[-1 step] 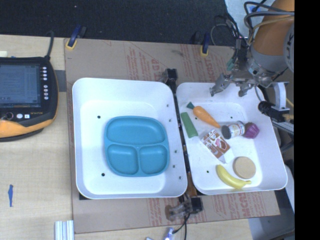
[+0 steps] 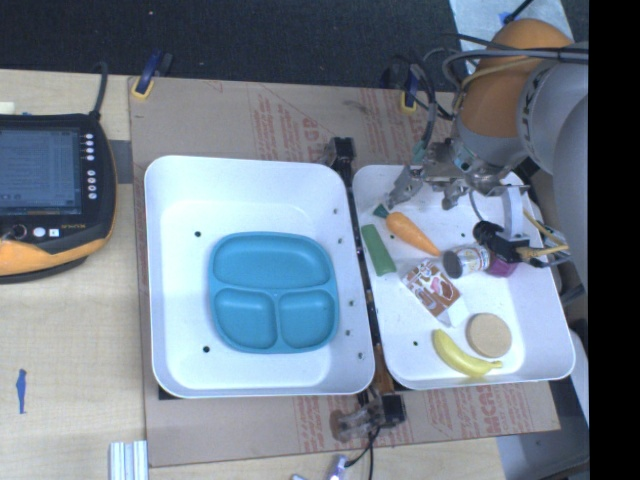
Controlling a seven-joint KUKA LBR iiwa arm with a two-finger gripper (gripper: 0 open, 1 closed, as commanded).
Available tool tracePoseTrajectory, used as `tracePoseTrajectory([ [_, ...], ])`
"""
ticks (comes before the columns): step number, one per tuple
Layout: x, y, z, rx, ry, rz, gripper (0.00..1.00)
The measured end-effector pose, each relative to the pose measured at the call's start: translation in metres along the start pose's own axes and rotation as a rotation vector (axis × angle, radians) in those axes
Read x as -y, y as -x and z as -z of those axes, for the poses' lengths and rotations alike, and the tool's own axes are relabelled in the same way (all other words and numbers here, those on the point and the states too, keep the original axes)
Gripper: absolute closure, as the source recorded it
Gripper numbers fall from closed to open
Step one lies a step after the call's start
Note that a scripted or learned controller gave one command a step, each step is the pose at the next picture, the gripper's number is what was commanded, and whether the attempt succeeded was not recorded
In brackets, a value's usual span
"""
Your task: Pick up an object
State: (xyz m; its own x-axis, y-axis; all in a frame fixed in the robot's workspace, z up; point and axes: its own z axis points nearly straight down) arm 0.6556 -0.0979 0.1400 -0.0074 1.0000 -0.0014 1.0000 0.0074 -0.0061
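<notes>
A: Reading left to right, what is lying on the bench?

B: A teach pendant (image 2: 45, 193) is sitting at the far left; the left bin (image 2: 170, 268) is holding a blue divided plate (image 2: 273, 291); the right bin (image 2: 545, 353) is carrying the graspable items.

A: Which items, in order?

B: A green stick (image 2: 378, 249) is lying along the bin's left wall, an orange carrot (image 2: 413, 232) is slanting beside it, then a printed packet (image 2: 432, 289), a yellow banana (image 2: 462, 355), a tan disc (image 2: 489, 334) and a dark small bottle (image 2: 478, 261).

A: And the gripper (image 2: 432, 173)?

B: It is hanging over the bin's far corner, just above the carrot's leafy end; nothing is showing between its fingers, and how wide they are standing cannot be told.

A: How is the carrot likely handling?

B: Probably as a light, stiff toy with a smooth, tapering body, so it may be slipping toward the tip; closing across the thick end looks safest
</notes>
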Motion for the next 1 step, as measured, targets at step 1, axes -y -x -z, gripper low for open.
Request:
tracePoseTrajectory([
  [1, 0.0022, -0.0059, -0.0489, 0.0, 0.0, 0.001, 0.0],
])
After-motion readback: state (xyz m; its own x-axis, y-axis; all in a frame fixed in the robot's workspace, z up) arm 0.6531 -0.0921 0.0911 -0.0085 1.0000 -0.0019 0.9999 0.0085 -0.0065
